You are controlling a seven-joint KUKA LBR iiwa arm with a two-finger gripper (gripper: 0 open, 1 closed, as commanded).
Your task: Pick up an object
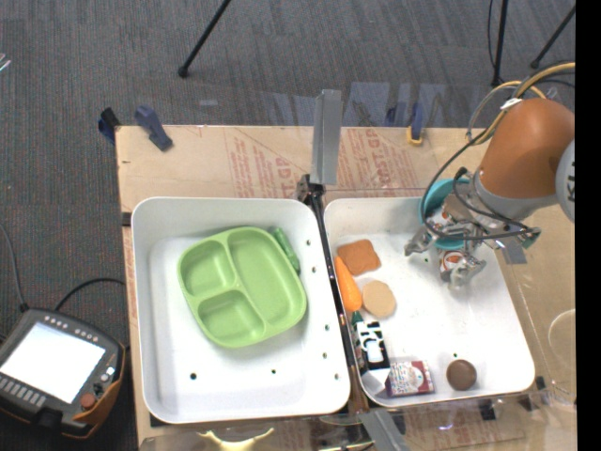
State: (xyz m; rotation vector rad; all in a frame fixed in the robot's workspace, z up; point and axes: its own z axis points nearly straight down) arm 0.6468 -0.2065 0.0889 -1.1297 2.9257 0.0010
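Small red-and-white printed packet point(409, 377) and round brown ball point(461, 374) lie at the right white bin's point(488, 332) near edge.
Jaws' state: cannot tell. Jaws sit over the far corner; tan round disc point(379, 299), orange-brown square slab point(359, 256) to their left.

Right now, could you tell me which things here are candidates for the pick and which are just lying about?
Job:
pincer
orange carrot
brown square
tan disc
brown ball
small packet

Lying about:
green divided tray
handheld screen
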